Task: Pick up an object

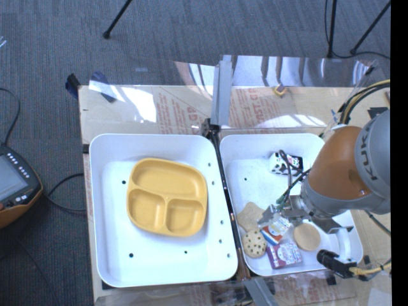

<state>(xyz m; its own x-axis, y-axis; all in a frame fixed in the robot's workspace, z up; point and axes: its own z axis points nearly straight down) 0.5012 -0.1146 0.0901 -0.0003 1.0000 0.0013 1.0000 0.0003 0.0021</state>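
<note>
We look down on the wooden bench (127, 110) with its two shallow white plastic bins side by side. The left white bin (108, 247) lies well away from the gripper, on its far side across the divider, and in it rests the yellow three-compartment plastic tray (167, 196), flat and upright.

The right white bin (255, 148) is where the grey arm with the orange band (344, 171) reaches in, its bulk covering much of the bin's right half. The gripper (280, 220) sits low among the clutter (its fingers are buried in the arm's shadow and cables, so we cannot tell whether they are spread or closed, or whether anything sits between them).

Just beside the gripper, on the tray's side, lies a tan toast-shaped piece (250, 215). Below that, near the bin's front wall, is a round chocolate-chip cookie (254, 243). Directly below the gripper lies a small pink-and-white printed packet (283, 254), and beside it, under the arm, a round tan disc (307, 236). Behind the gripper, toward the bin's back wall, sits a small black-and-white patterned object (282, 162).
</note>
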